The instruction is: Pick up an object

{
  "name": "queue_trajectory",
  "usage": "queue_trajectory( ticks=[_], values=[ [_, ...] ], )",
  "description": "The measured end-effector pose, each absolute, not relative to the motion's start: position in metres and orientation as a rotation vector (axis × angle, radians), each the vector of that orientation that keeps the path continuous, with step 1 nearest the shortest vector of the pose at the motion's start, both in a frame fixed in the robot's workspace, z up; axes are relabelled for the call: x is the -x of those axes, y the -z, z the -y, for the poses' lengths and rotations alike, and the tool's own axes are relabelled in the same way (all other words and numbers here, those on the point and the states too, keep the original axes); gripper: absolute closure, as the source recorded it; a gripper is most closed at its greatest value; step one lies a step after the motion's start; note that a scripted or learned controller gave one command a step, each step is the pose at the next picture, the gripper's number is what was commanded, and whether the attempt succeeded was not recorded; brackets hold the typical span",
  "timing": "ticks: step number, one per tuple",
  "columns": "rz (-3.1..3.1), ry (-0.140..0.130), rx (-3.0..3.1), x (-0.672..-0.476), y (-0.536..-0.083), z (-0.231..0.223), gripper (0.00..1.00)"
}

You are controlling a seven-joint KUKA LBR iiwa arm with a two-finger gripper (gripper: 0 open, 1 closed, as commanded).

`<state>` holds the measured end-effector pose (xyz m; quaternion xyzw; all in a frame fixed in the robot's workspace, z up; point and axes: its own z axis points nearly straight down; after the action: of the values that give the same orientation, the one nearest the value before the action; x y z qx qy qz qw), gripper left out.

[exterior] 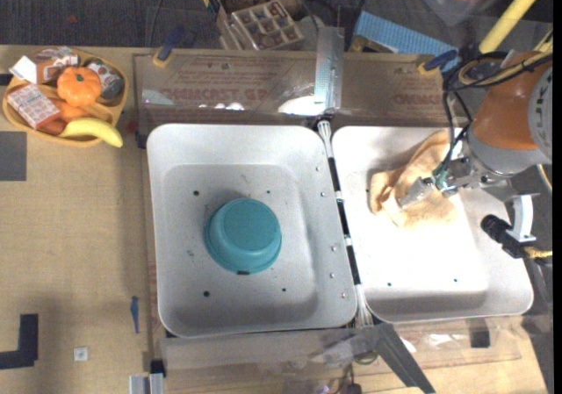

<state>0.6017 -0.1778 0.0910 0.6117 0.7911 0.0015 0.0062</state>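
Observation:
A teal bowl (244, 235) lies upside down in the middle of the left bin (176, 164). A crumpled tan cloth (413, 177) lies in the upper part of the right bin (439, 287). My gripper (411, 197) reaches in from the right and sits low over the cloth, its tip on the fabric's lower middle. The cloth spreads around the gripper tip.
A plate (18, 111) with an orange pumpkin, a banana and small boxes stands on the bench at the far left. Clear plastic walls run behind both bins. Clutter lies on the floor beyond the bench.

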Motion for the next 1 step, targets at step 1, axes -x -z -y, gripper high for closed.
queue_trajectory(
  ticks=[1],
  values=[
    [-2.605, 0.000, -1.755, -0.5789, -0.1247, 0.1722, 0.00]
  ],
)
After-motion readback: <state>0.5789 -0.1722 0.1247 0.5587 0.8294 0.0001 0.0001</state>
